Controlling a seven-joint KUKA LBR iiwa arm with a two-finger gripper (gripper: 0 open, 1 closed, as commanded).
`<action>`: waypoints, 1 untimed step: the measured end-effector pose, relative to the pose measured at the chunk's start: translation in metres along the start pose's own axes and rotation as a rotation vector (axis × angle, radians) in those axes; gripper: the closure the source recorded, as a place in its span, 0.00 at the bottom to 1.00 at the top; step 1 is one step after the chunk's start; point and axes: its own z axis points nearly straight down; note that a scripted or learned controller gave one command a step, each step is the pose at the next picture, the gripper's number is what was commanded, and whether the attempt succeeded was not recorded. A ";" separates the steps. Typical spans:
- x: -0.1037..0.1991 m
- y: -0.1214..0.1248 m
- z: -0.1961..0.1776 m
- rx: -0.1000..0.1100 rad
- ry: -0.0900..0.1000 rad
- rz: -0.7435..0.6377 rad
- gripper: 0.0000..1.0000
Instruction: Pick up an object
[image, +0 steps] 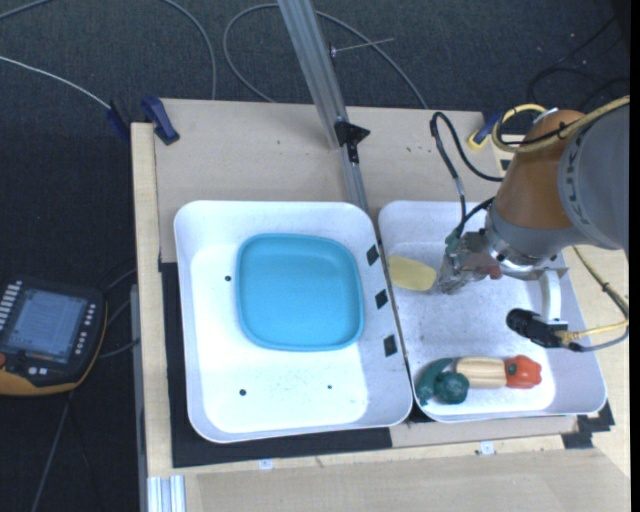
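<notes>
Camera view, pincer (452, 277): grip state cannot be told.
Flat pale yellow piece (411, 272): touching pincer's left.
Left white bin (200, 300): blue square plate (299, 291).

A pale yellow piece (411, 272) lies just left of the metal-grey pincer (452, 278). Below the pincer sit a dark green lump (442, 384) and a tan-and-red toy (497, 372). Far left, a sky-blue plate (300, 291) fills a white bin (200, 400).

left bin (200, 300): plate (300, 290) | right bin (585, 385): chip (410, 272) behind, toys (480, 377) in front
</notes>
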 end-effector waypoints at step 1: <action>-0.003 -0.001 -0.063 -0.005 -0.001 0.000 1.00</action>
